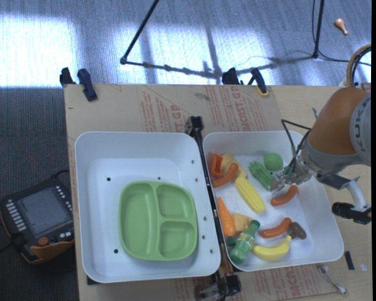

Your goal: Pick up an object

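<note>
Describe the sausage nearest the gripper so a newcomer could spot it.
Look in the right bin, along its right side. Just below the gripper lies a short orange-red sausage, tilted. A second sausage lies lower, just above the banana; this one is the upper of the two.

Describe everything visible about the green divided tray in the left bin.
The green tray is pale green, plastic-looking, with rounded corners and three compartments: one long one on its left, two smaller ones on its right. It lies flat and face up on the floor of the left white bin, slightly turned against the bin's walls. Its compartments hold no objects.
</note>
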`<act>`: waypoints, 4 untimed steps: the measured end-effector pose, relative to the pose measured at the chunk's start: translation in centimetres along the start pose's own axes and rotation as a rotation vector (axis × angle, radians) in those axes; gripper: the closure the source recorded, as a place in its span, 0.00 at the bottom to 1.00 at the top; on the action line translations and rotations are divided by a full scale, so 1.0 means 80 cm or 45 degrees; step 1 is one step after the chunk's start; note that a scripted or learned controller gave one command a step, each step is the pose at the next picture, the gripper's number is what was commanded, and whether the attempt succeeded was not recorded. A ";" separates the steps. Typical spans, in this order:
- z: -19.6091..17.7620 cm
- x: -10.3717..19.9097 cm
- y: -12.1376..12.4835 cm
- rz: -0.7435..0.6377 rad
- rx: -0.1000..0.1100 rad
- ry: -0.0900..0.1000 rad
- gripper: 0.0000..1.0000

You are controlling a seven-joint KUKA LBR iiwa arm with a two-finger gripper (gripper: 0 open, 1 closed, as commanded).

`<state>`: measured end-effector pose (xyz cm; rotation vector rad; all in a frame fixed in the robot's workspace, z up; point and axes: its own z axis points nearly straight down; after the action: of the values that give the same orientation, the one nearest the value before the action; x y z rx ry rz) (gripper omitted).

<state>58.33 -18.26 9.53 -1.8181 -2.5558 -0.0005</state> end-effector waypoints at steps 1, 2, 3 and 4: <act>-0.083 0.056 0.015 0.037 -0.001 -0.003 1.00; -0.082 0.056 0.014 0.038 0.000 -0.002 0.00; 0.003 0.024 -0.013 -0.210 -0.012 -0.002 0.00; 0.012 0.095 -0.043 -0.846 0.001 -0.001 0.00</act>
<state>52.57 -12.23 8.60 -0.8849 -3.0094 -0.0014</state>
